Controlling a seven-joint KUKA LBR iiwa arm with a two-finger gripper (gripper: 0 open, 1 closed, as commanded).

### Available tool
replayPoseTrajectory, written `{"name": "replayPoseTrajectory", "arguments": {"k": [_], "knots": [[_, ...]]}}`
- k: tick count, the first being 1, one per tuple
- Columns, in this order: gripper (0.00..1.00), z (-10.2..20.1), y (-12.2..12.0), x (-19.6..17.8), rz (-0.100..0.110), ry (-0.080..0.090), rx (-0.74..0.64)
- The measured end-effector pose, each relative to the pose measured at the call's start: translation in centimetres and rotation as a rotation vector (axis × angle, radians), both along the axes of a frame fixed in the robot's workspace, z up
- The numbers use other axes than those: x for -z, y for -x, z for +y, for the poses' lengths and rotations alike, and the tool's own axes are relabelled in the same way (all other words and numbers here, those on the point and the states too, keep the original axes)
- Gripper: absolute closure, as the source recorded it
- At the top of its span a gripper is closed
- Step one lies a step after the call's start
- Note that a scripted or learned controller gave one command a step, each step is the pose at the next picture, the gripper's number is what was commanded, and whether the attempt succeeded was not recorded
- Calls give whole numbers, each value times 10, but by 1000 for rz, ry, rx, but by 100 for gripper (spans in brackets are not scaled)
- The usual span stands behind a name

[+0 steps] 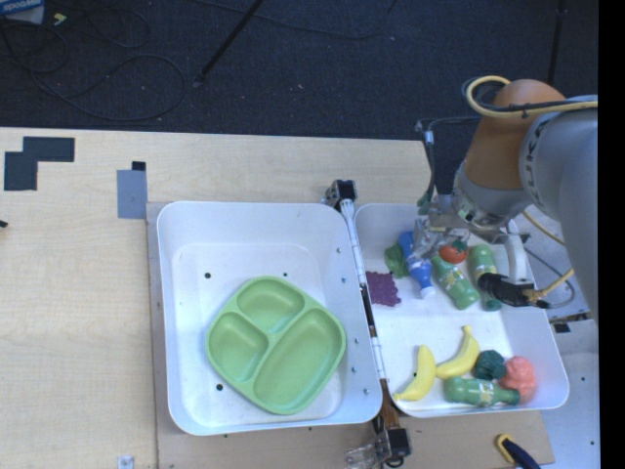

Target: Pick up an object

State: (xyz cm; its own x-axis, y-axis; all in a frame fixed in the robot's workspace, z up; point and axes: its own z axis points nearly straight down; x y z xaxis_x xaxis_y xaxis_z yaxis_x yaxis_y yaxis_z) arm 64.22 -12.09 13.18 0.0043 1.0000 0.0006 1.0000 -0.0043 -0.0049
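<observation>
**Hand low over the crowded far end of the right bin**

The hand (428, 245) hangs over the far left part of the right bin (555, 391), down among a tight cluster. Whether it is open or closed cannot be told, and nothing can be seen in its hold.

Pressed around it are a small green piece (395, 259) on its left, a blue tube-like piece (420, 276) just near of it, and a green bottle with a red-orange top (455, 279) on its right. A second green bottle (483, 262) lies just beyond that one. These hem the hand in closely. A flat purple piece (381, 288) with a bumpy look lies apart, by the bin's left wall.

At the near end are two smooth, curved yellow bananas (420, 374) (461, 358), side by side. To their right lie a dark teal lump (490, 364), a pink-orange lump (521, 375) and a third green bottle (477, 391) on its side.

The left bin (195, 231) holds one glossy green plate (276, 345) with rounded corners and three compartments. Both bins are shallow white plastic and sit side by side on the pale wood-grain counter (68, 311), which carries two dark grey flat patches (39, 159) (132, 191) at its far left.
</observation>
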Motion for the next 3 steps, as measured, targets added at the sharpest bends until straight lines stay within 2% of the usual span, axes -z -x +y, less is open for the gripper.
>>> {"name": "replayPoseTrajectory", "arguments": {"k": [1,2,3], "knots": [[0,0,0,0,0,0,0],[100,-1,0,-10,1,-1,3],[0,-1,0,-10,0,-1,3]]}}
